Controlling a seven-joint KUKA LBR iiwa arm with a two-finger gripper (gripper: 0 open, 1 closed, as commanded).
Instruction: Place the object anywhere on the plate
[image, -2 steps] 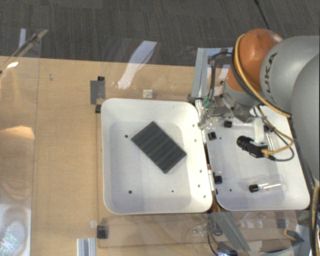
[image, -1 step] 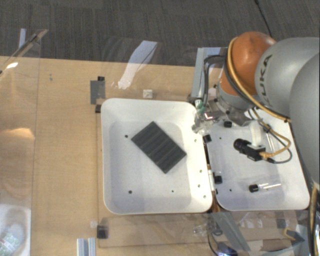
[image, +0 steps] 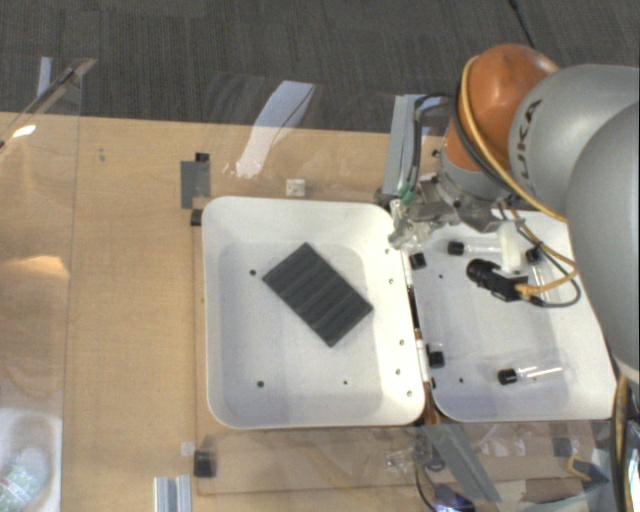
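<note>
The dark ridged plate (image: 317, 294) lies bare in the left bin (image: 225, 390); a small black-tipped object (image: 528, 374) lies in the right bin (image: 470, 400). The tool (image: 408, 228) hovers at that bin's far-left corner, grip state I cannot tell; nothing placed yet

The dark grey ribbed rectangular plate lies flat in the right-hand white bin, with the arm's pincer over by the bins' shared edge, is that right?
Not quite. The camera view shows the dark grey ribbed rectangular plate lying flat in the left-hand white bin, not the right-hand one. The rest holds: the pincer is at the bins' shared edge, near the top.
</note>
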